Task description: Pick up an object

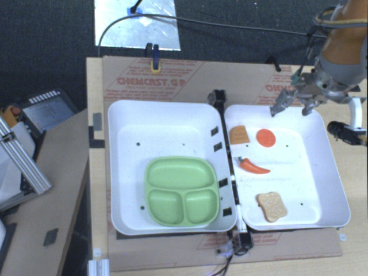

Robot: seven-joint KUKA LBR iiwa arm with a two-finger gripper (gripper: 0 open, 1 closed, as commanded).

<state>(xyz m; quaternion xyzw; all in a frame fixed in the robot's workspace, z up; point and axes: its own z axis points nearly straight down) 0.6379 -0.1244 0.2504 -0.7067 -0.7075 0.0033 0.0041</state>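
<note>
Four small items lie in our right bin (328,171): nearest us a bread slice (272,206), then a red chili pepper (253,165), then a red disc (265,137) beside a tan cracker-like piece (239,134). Farther back, our pincer (294,103) hangs spread and empty over the bin's far rim. We judge the disc the closest target; we should centre above it before descending.

Tabletop (339,148), pale wood, topped by a brown cardboard sheet (172,79) with red printed lettering. Directly on the sheet: two shallow white bins side by side, left bin (123,154) and right bin (322,154), touching along their inner walls.
</note>
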